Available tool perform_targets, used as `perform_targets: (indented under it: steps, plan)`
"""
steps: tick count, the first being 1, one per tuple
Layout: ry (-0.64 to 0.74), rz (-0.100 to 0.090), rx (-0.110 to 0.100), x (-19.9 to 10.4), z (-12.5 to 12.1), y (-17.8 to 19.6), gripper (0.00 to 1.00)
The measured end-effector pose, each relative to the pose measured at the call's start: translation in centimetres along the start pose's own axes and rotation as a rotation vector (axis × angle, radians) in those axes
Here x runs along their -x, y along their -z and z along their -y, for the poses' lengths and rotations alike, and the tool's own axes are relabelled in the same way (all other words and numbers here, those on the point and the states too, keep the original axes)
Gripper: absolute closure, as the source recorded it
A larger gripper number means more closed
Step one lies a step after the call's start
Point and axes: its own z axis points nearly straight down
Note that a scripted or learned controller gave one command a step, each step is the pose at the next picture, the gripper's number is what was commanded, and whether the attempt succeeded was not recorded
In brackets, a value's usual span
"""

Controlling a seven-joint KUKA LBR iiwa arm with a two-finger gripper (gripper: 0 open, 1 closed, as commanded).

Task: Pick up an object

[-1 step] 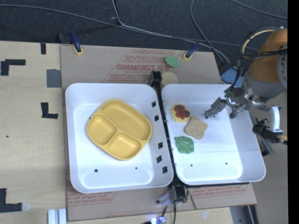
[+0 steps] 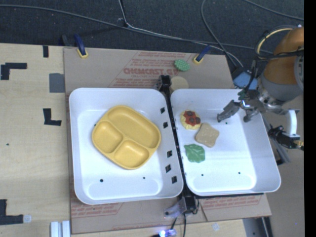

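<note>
Three small toy foods lie in the left half of the right bin (image 2: 256,179): a round pizza piece with red topping (image 2: 190,119), a tan bread slice (image 2: 207,135) and a green leafy piece (image 2: 195,153). My gripper (image 2: 237,115) hangs over the upper right part of that bin, to the right of the pizza piece and apart from it. Its two dark fingers (image 2: 226,114) are spread open with nothing between them.
A yellow divided plate (image 2: 127,136) lies in the left bin (image 2: 81,181). A small green waffle-like piece (image 2: 181,64) sits on the cardboard behind the bins. Black clips run along the divider between the bins (image 2: 170,132). Cables cross the dark floor at the back.
</note>
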Motion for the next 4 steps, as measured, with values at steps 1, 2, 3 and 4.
perform_targets:
  steps: [1, 2, 3, 4]
  plan:
    - [0.001, -0.001, -0.005, -0.4, 0.0, -6.4, 0.0]
    - [0.0, 0.001, 0.002, -0.4, -0.1, -10.1, 0.0]
    - [0.002, 0.002, 0.012, -0.5, -0.4, -8.6, 1.0]
    - [0.0, 0.001, 0.004, -0.3, -0.7, -4.3, 1.0]
